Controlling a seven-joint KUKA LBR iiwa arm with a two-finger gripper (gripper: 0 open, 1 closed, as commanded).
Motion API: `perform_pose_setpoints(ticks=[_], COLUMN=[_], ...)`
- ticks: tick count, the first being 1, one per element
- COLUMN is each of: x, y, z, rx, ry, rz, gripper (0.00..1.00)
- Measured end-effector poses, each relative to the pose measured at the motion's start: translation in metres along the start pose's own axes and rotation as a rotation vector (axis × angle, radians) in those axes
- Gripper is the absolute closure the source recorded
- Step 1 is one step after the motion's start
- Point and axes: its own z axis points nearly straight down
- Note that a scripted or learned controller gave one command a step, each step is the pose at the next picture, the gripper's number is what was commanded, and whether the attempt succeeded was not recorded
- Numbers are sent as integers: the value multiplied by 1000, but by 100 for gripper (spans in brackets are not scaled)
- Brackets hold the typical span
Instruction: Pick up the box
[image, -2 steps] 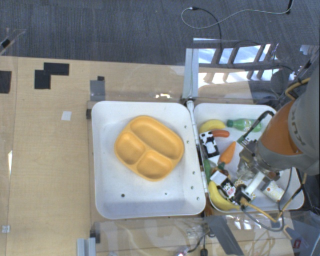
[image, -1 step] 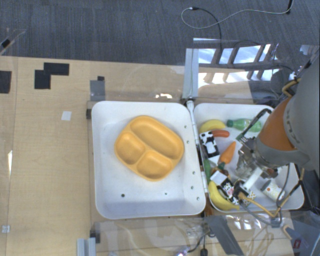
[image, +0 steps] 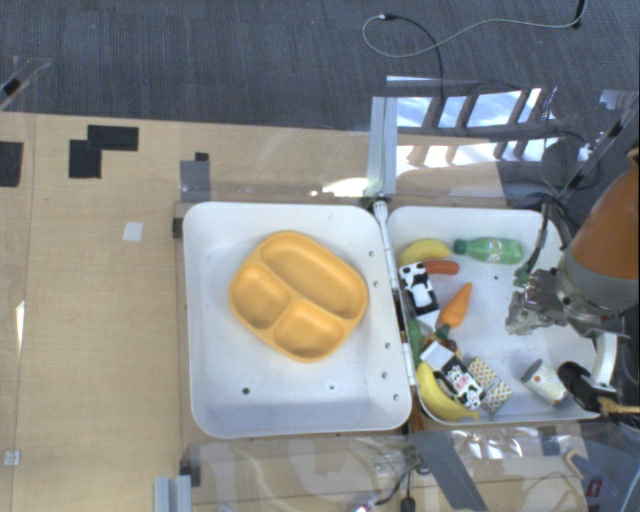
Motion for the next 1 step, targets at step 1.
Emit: perform_pose_setpoints(ticks=[1], x=[-11], y=[28], z=[-109], rx=[-1], ry=[0], rz=[6], gripper=[100])
